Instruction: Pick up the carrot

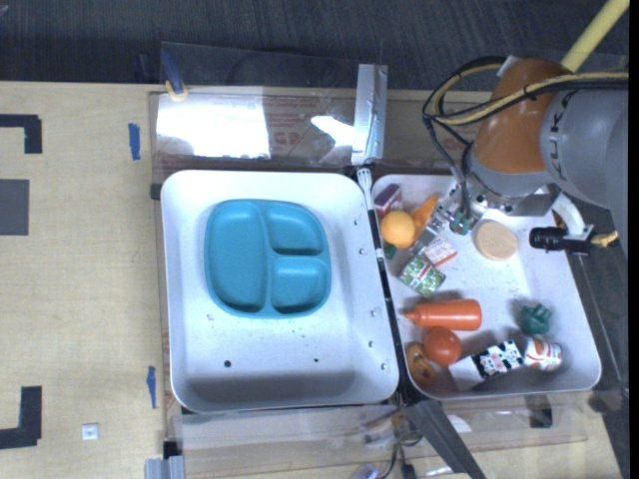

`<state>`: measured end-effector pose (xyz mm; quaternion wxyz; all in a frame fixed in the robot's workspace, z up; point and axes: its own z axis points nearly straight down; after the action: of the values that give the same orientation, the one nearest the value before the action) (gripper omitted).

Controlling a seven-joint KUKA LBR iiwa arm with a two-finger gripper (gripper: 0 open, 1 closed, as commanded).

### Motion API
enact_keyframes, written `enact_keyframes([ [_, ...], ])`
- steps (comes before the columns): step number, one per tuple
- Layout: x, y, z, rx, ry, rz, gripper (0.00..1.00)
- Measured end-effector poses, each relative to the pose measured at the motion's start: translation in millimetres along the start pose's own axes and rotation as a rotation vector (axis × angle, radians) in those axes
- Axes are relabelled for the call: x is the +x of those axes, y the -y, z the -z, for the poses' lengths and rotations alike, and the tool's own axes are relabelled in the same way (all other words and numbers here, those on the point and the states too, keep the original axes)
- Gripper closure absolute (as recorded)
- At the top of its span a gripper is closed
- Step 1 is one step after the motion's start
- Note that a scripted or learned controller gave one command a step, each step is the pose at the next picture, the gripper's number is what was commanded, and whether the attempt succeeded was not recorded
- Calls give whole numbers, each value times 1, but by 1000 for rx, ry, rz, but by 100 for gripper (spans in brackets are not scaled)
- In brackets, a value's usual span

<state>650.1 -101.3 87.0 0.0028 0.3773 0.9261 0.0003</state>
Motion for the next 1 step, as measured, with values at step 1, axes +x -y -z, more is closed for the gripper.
enact_keyframes([
  [1,0,0,-1,0,-1,0,0],
])
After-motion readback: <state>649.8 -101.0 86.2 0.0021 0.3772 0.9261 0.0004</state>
